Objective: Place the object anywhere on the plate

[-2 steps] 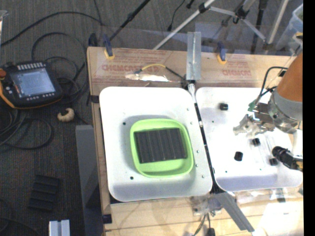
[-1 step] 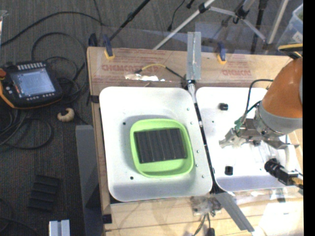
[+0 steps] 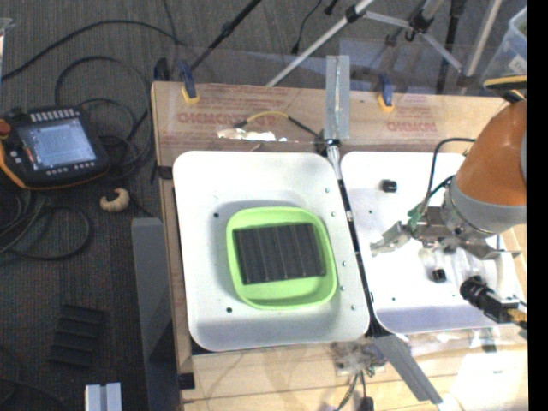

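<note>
Spanning most of the view, a wooden tabletop (image 3: 257, 114) is seen from above at a slant, carrying two shallow white bins side by side. The left bin (image 3: 201, 229) is occupied at its centre by a green plate (image 3: 279, 257), squarish with rounded corners, whose inner floor is dark and ribbed. The right bin (image 3: 402, 306) is separated from the left one by a narrow seam, with a grey metal strip (image 3: 337, 101) standing upright at the far end of that seam.

From the right, the grey arm (image 3: 501, 174) with its orange band is brought in over the right bin, and much of that bin's right half is covered by it. The jaws (image 3: 387, 240) are seen at the arm's lower left, low over the bin's middle, pointing toward the seam; whether they are apart or together cannot be told from this angle.

A small dark object (image 3: 389, 185) is found on the floor of the right bin, toward its far edge. It lies apart from the jaws, beyond them and slightly to their right in the view, with bare white floor between. It is well apart from the plate.

On the dark floor at far left, a control pendant (image 3: 56, 148) with a lit screen is set among black cables.
</note>
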`<act>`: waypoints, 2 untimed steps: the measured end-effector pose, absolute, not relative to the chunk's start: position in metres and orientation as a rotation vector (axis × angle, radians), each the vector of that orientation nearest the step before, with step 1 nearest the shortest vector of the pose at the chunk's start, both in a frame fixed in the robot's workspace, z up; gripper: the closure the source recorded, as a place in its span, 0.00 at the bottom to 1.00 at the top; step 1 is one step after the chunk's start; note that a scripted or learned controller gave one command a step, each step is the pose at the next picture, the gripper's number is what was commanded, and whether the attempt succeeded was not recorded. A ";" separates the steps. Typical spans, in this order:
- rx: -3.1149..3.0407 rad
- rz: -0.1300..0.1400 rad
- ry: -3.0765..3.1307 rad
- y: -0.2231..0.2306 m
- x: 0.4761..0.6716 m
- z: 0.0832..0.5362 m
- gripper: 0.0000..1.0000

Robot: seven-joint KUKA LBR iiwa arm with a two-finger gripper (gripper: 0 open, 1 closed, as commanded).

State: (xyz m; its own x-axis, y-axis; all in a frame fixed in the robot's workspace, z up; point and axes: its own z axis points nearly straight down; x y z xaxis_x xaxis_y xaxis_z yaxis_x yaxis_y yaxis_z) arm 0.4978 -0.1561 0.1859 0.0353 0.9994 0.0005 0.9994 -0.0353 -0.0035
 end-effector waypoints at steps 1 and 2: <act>-2.469 0.006 -1.942 -0.218 0.546 0.209 0.00; -2.620 0.005 -1.734 -0.195 0.536 0.237 0.00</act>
State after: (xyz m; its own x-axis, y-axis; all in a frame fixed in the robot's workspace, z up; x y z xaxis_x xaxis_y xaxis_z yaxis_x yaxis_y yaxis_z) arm 0.5359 -0.1952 0.2369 0.3909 0.9204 -0.0027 0.9204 -0.3909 -0.0021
